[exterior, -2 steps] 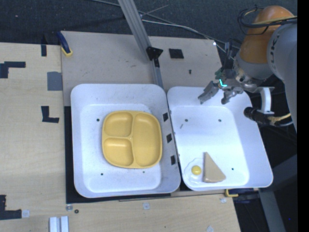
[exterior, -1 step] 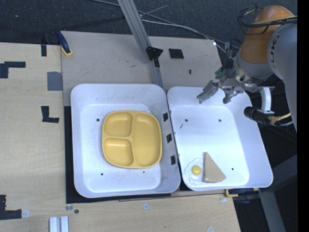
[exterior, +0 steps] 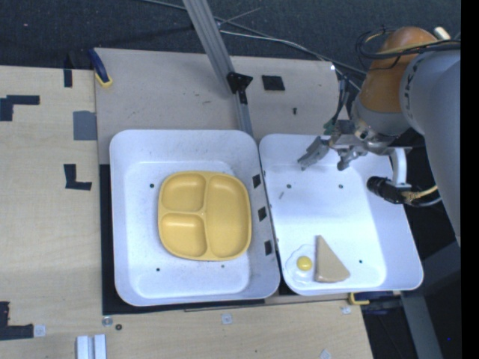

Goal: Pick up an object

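Above the far end of the right bin [exterior: 389,223], the gripper [exterior: 326,158] hung with its two fingers spread apart and nothing between them. Near that bin's front edge lay a tan wedge [exterior: 328,262], with a small yellow ball [exterior: 304,262] just beside it on its left. Both lay well apart from the gripper. A yellow divided plate [exterior: 204,215] rested flat inside the left bin [exterior: 131,223].

Two shallow white bins are carried side by side on the tan tabletop [exterior: 45,223]: the left bin [exterior: 135,155] and, touching it, the right bin [exterior: 389,268].
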You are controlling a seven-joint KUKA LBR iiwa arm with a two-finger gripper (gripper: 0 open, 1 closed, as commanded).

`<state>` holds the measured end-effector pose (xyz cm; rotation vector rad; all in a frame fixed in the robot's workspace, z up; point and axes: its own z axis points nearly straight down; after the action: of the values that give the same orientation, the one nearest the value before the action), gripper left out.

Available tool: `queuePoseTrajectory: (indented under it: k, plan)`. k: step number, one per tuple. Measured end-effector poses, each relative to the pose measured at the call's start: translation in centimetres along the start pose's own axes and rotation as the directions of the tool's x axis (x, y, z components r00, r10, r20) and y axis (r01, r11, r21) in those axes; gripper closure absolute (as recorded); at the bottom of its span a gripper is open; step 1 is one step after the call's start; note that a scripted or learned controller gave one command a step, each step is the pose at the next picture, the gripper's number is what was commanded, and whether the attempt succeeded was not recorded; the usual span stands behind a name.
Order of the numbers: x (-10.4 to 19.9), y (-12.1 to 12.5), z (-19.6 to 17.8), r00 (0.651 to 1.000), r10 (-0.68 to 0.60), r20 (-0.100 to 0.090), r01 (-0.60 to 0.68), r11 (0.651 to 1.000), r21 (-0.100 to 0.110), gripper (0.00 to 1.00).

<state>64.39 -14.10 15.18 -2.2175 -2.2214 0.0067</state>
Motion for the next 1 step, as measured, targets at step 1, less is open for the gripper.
queuePoseTrajectory:
  k: [1]
  plan:
    - [-0.47,-0.11,4.53,1.0,0.0,0.0,0.0,1.0,0.001,0.0]
